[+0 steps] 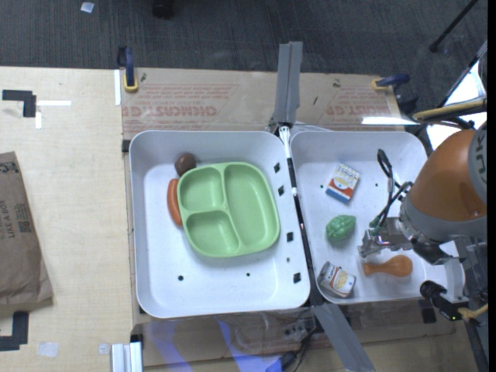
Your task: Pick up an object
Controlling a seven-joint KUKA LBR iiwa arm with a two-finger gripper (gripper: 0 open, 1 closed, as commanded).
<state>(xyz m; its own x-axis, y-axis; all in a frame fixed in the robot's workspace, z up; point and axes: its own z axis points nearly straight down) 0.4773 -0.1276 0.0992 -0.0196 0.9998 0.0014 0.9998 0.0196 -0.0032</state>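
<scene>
Right bin (364,147), near edge: small can (336,280) on its side, tan drumstick-shaped toy (390,267) right of it. Gripper (372,244) just above the toy's left end — fingers' state cannot tell. Green lump (340,229) left; carton (343,183) farther back.

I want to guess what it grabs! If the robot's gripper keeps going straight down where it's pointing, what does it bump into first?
Probably the tan chicken drumstick toy: the gripper hangs just above its narrow end. Depth is hard to judge, so it might touch bare right bin floor instead.
</scene>
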